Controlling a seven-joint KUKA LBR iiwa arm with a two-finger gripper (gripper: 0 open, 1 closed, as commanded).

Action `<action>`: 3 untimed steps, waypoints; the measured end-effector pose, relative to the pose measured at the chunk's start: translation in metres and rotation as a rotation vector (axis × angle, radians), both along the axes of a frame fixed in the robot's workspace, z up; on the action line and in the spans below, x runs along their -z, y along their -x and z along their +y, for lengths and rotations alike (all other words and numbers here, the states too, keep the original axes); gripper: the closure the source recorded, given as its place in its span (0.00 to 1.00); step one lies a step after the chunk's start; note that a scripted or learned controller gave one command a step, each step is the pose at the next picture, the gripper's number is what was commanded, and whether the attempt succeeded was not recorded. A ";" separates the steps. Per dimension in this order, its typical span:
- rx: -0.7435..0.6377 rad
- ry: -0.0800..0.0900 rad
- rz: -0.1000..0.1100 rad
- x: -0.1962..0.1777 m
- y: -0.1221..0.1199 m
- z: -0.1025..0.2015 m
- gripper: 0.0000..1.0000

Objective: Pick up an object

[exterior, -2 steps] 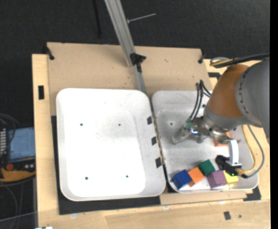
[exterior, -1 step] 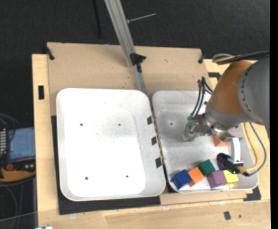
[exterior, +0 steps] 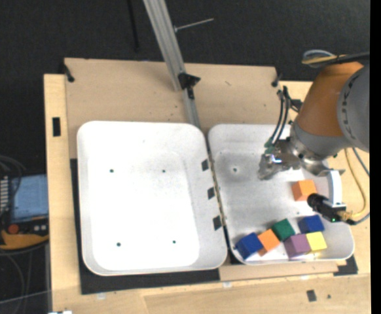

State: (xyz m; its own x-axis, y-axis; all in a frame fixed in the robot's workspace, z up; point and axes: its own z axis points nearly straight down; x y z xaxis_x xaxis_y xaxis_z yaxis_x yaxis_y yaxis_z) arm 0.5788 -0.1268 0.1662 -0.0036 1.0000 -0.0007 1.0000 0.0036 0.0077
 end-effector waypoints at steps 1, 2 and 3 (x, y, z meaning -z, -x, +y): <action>-0.001 0.001 -0.001 -0.065 -0.001 -0.001 1.00; 0.004 0.002 0.010 -0.033 -0.001 -0.003 1.00; -0.001 0.000 0.008 -0.032 -0.003 0.042 1.00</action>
State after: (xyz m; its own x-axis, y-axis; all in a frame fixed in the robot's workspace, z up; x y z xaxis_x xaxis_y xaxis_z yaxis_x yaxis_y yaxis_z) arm 0.5816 -0.0851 0.1982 -0.0047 1.0000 -0.0009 1.0000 0.0047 -0.0005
